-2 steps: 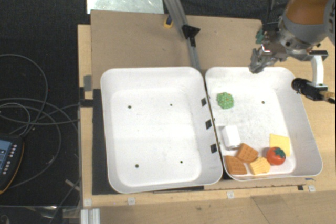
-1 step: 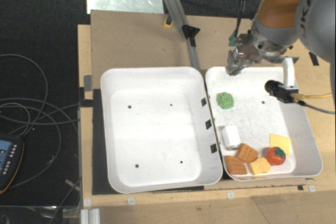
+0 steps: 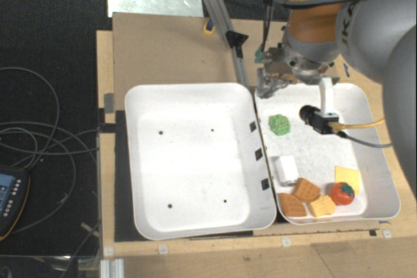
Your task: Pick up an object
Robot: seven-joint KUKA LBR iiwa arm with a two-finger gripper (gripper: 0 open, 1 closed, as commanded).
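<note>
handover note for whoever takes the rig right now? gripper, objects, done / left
Gripper: up at the far left corner of the right bin, above the bin floor, nothing between its fingers that I can see; whether it is open or shut can't be told from this angle.
Objects, all in the right bin: green ball just below the gripper; white block; two waffle pieces; yellow cracker; tomato; yellow wedge.
Left bin: no objects.
Done: nothing lifted yet.
Left: grasp one object and lift it; the green ball looks nearest.
</note>
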